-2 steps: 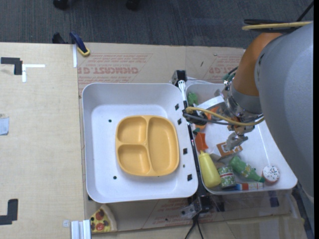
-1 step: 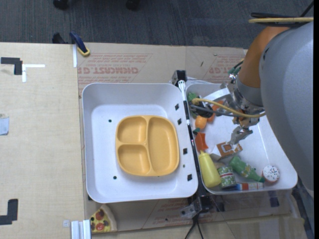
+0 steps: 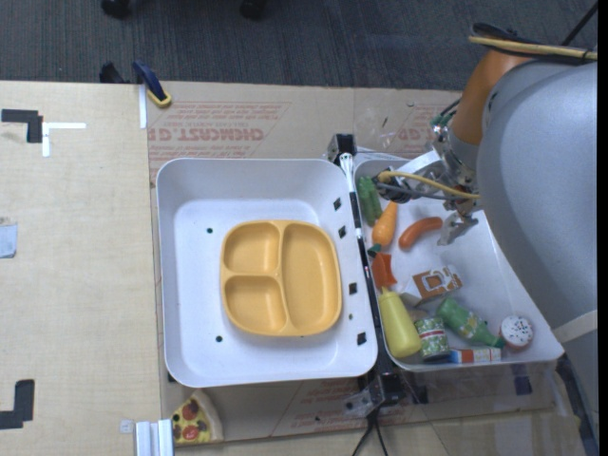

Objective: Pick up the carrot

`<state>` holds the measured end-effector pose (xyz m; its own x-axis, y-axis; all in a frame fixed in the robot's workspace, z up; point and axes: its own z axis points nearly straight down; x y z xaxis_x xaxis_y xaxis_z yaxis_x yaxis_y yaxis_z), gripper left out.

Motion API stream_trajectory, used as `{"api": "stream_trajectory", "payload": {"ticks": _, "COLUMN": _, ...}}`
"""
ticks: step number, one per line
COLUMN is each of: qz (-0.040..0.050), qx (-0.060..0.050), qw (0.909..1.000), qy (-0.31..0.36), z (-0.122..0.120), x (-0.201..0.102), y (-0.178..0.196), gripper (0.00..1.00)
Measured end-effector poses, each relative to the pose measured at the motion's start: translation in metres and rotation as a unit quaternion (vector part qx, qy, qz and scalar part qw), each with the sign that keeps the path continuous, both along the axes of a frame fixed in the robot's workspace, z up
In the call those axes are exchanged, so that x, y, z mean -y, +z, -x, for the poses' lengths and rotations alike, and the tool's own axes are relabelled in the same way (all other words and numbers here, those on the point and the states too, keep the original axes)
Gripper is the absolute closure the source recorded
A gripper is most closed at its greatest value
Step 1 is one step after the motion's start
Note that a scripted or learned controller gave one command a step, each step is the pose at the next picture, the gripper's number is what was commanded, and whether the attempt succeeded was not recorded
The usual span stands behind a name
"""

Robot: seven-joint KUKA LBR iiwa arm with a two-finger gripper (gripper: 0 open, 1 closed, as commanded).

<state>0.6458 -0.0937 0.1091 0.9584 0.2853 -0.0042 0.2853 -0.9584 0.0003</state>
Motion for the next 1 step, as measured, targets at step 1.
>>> {"api": "stream_trajectory", "payload": {"ticks": 1, "qz": -0.0004, "qx": 0.001, "qw": 0.9991, "qy": -0.042, "z": 0.0077, "x": 0.0001, "y": -0.017, "gripper": 0.0}}
